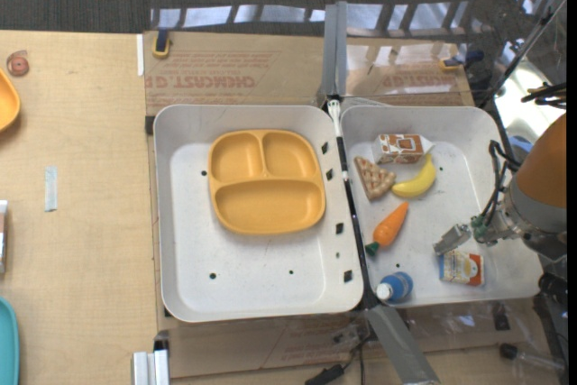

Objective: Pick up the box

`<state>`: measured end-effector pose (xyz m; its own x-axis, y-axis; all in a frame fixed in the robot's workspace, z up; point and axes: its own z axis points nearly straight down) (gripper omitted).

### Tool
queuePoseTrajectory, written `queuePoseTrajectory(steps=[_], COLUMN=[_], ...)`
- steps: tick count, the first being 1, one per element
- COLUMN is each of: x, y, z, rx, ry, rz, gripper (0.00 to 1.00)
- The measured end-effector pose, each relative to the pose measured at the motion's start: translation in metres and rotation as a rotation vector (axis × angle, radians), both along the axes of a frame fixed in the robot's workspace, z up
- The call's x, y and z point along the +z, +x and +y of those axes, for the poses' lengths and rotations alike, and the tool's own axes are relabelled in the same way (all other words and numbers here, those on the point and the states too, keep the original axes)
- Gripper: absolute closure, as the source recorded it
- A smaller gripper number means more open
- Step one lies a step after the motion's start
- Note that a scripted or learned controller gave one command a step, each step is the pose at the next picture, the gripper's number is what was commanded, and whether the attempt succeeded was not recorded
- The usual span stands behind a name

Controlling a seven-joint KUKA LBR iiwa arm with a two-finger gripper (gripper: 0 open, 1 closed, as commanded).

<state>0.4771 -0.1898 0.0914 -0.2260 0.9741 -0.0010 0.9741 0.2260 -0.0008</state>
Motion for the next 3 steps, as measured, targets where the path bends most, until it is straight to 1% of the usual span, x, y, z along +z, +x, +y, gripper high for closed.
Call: queuePoseTrajectory(steps=[1, 2, 3], x=[-0.001, -0.001, -0.001], y=[0.000, 0.000, 0.000], z=[0.017, 0.014, 0.030], rx=[-0.090, -0.073, -0.001], ry=[0.002, 0.001, 0.001], rz=[0.002, 0.002, 0.003], gripper=[0.00, 0.00, 0.00])
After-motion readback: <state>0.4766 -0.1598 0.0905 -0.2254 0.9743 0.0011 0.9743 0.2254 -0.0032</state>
